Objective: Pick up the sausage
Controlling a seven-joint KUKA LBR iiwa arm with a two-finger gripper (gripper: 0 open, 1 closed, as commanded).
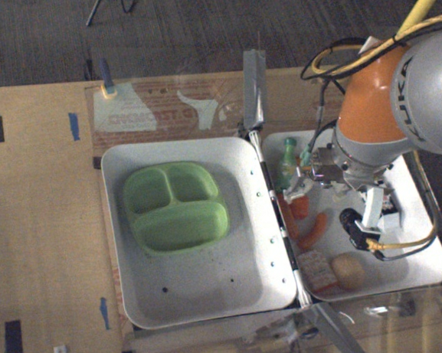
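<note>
The arm hangs over the right bin (432,261), where the sausage (313,231) lies loose beside bread (317,268); whether its jaws are parted, I cannot tell.

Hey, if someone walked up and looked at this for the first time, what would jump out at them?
Probably the bright green divided plate in the left bin. Next, the arm's orange band above the right bin, where a sausage lies among other food.

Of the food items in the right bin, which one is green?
The green bottle at the bin's far left corner; the sausage, bread slice and potato are red or brown.
</note>
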